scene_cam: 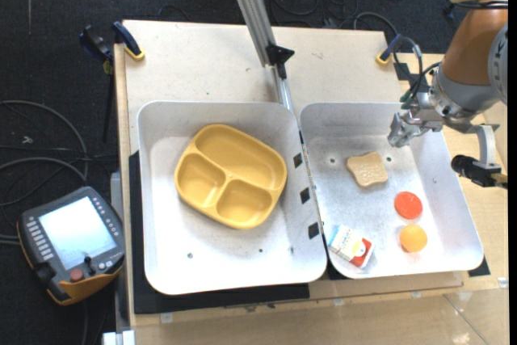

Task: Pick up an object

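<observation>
the arm is showing a rounded orange band above a grey wrist, with black cables looping beside it and a metallic gripper below.

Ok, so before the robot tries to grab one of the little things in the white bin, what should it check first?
1. Things to pick in the right-hand shallow white bin: ok. A tan toast-shaped piece, a flat red-orange disc, a small orange ball and a small red-and-white carton lie there.
2. Objects lying apart from each other: ok, none touch.
3. Gripper over the bin: ok, it hangs near the back edge, right of and behind the toast piece.
4. Gripper open and ready: cannot tell.
5. Carton free of the wall: not ok, it sits against the front edge.
6. Yellow three-compartment plastic plate out of the way: ok, it's in the left bin.
</observation>
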You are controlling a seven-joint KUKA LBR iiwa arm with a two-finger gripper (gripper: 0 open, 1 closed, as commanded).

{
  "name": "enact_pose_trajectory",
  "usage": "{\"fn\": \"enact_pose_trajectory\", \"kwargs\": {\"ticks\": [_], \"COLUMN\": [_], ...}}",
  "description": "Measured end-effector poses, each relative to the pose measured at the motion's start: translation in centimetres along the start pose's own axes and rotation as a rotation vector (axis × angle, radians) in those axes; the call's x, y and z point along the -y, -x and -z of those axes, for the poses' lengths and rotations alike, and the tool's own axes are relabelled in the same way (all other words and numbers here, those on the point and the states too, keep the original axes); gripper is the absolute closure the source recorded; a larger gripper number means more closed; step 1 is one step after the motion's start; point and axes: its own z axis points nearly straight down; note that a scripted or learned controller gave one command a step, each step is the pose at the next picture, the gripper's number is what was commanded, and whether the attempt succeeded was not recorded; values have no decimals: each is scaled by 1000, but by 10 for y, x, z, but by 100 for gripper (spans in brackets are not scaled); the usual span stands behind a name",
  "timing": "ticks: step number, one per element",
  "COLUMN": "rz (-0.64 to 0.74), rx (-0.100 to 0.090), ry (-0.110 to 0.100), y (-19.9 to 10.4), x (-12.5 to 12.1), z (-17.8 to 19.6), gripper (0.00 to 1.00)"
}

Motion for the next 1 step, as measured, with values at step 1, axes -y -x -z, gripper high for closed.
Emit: {"fn": "enact_pose_trajectory", "kwargs": {"ticks": [1], "rz": [-3], "rx": [1], "ry": [0], "y": [6], "x": [5], "z": [49], "gripper": [100]}}
